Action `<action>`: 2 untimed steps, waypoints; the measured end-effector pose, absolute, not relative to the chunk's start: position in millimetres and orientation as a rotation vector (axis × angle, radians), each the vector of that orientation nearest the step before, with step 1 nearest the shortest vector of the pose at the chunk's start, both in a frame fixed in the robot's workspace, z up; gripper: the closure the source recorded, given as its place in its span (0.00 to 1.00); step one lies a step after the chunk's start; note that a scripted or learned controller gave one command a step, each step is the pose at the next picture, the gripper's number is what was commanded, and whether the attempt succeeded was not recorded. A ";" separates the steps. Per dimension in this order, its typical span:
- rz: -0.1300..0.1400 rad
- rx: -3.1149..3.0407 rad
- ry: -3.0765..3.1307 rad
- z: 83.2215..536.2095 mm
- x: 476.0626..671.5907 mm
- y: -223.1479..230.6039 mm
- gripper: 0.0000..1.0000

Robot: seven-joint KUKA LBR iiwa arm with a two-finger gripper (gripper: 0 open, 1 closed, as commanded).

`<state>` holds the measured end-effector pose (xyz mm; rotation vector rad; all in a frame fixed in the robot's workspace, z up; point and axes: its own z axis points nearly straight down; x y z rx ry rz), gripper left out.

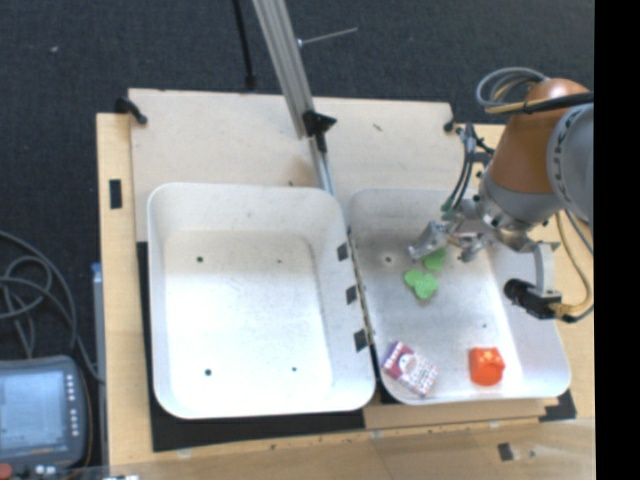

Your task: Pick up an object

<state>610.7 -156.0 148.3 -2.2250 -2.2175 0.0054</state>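
My gripper (446,247) hangs over the upper middle of the right bin (530,368), its fingers spread open. A green object (424,283) lies on the bin floor just below and left of the fingertips, its upper end reaching up between them. I cannot tell whether the fingers touch it. A red object (486,366) sits near the bin's front right. A small red-and-white packet (410,368) lies at the front left corner of that bin.
The left bin (170,218) sits beside the right one, with a few dark specks on its floor. A slanted metal pole (290,68) rises from the bench behind the bins. A black cable fitting (528,298) hangs off the arm at the right.
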 end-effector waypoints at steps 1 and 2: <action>-0.004 -2.234 -2.215 162.6 612.5 -156.9 1.00; -0.006 -2.224 -2.229 219.4 623.9 -160.8 1.00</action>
